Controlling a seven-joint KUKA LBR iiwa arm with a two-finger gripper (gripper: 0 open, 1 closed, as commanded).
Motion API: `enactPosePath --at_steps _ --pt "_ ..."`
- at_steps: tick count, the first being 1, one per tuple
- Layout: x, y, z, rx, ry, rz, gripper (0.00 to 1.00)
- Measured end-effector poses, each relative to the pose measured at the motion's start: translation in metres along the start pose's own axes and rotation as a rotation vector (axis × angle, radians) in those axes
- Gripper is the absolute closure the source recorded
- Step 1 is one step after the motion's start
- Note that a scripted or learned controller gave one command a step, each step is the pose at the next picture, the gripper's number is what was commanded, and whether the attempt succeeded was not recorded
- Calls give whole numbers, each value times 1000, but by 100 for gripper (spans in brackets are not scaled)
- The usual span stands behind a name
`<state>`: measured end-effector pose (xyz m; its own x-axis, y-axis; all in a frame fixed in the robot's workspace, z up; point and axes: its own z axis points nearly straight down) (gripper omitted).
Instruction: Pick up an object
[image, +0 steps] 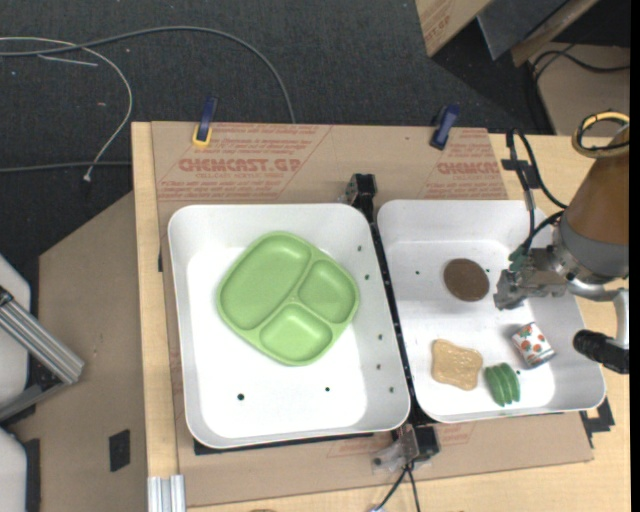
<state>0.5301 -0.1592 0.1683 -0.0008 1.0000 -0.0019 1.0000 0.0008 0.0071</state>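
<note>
1. The gripper (512, 285) sits at the right of the frame, over the right bin (430, 225), at the end of the grey arm (600, 215) with its orange band. Whether it is wide or narrow cannot be told at this scale; nothing is seen held in it.
2. Just left of the gripper lies a round brown object (466, 279), the nearest candidate for picking.
3. Below the gripper, near the bin's right wall, rests a small white can with red marks (533, 344), tilted.
4. Toward the lower edge of the bin lie a tan piece (456, 365) and, just beside it, a green ridged object (502, 384).
5. The left bin (200, 400) holds a green divided plate (288, 297).
6. For a sound grasp, the gripper should probably centre over one object, clear of its neighbours and the bin wall, before descending.
</note>
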Motion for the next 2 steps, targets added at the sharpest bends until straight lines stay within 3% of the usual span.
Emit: enactPosePath --at_steps 2 --pt "-1 3 -119 -2 -1 -1 100"
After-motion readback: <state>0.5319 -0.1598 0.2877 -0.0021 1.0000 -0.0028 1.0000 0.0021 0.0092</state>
